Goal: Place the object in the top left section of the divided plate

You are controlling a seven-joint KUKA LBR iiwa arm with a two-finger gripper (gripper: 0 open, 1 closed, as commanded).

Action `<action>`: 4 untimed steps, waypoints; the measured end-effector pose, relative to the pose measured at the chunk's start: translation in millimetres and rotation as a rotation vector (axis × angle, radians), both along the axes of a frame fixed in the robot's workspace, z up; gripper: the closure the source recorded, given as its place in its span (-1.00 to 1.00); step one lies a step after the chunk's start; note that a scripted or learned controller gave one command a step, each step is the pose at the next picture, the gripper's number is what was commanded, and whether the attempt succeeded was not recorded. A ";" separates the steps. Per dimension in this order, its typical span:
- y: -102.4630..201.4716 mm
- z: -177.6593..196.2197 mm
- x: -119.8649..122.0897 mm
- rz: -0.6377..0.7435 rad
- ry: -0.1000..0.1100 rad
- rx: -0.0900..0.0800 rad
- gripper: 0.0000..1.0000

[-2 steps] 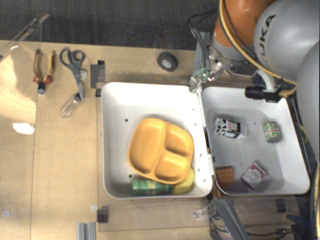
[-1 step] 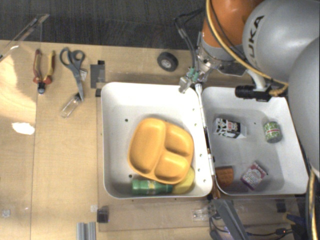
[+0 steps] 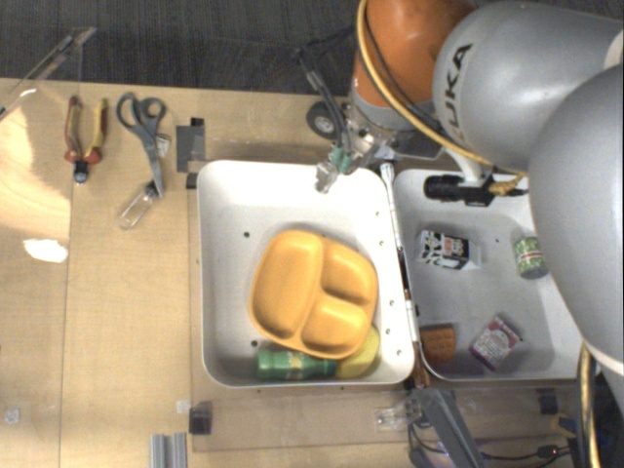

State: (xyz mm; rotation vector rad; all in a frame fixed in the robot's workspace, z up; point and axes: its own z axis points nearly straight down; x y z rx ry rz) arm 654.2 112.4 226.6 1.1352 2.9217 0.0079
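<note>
My gripper hangs over the far rim of the left bin. Yellow divided plate lies tilted in that bin, overlapping a green bottle and a yellow object at the near wall. Right bin: black-and-white carton, green can, small packets. Scissors and pliers on the table.

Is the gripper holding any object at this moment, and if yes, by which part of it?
It cannot be told. The gripper hangs over the upper edge of the left bin, and its tip is too small to show anything in it.
</note>
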 end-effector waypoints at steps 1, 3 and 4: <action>0.8 -47.5 1.3 -0.126 0.004 0.001 1.00; -70.0 33.9 -56.9 -0.211 -0.002 0.001 1.00; -60.4 41.2 -75.6 -0.176 0.001 0.000 1.00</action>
